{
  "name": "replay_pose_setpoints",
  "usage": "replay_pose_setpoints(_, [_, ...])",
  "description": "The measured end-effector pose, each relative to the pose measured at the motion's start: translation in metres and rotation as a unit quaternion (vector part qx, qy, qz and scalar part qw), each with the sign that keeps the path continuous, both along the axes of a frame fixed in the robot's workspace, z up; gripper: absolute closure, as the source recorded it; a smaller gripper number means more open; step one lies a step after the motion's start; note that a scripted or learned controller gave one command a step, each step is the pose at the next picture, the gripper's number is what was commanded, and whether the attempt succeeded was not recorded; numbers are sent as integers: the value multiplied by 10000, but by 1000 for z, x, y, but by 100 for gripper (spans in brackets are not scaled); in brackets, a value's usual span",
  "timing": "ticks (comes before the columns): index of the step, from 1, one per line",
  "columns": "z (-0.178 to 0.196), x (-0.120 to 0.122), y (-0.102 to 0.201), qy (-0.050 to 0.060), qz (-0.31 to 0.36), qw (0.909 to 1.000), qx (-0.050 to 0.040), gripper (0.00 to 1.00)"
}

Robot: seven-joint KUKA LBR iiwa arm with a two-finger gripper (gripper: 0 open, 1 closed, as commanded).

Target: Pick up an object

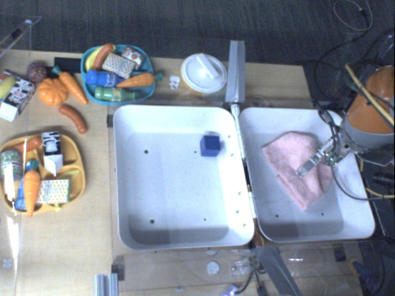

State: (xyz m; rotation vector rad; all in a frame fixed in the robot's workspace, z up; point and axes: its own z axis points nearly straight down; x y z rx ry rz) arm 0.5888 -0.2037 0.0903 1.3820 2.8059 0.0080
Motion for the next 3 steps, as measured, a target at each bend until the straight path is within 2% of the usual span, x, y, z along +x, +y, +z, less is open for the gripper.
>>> replay_pose_setpoints(1, [12, 3, 3, -28, 8, 10000, 10, 100])
replay_pose_setpoints(2, [13, -23, 0, 52, 849, 9964, 7, 100])
replay_pose_setpoints(3, [97, 9, 54, 35, 861, 9963, -5, 100])
